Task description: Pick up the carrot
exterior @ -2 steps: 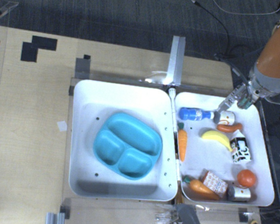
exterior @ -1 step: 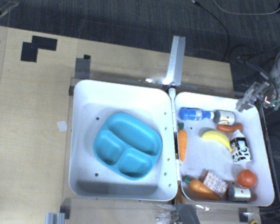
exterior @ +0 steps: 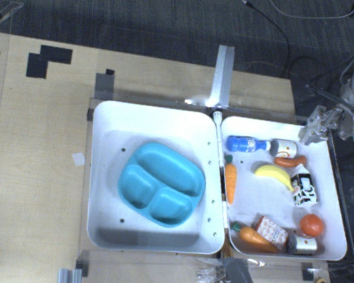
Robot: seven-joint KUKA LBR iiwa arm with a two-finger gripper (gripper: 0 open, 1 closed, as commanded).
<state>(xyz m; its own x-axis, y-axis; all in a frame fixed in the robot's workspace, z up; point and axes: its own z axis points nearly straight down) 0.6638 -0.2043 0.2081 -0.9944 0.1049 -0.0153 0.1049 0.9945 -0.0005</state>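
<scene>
Two white bins sit side by side on a table. The carrot (exterior: 230,183) lies in the right bin (exterior: 339,214) against its left wall, beside a banana (exterior: 274,175). A second orange vegetable (exterior: 256,238) near the front is partly hidden. The gripper (exterior: 317,126) hovers over the bin's far right corner, blurred; its state cannot be told. The left bin holds a blue tray (exterior: 160,184).

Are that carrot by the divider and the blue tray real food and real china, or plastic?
The carrot looks like a plastic toy: even orange, smooth skin, tidy green tip. The blue tray also looks like moulded plastic, with rounded compartments, one flat colour and a soft sheen. Neither can be confirmed by look alone.
</scene>
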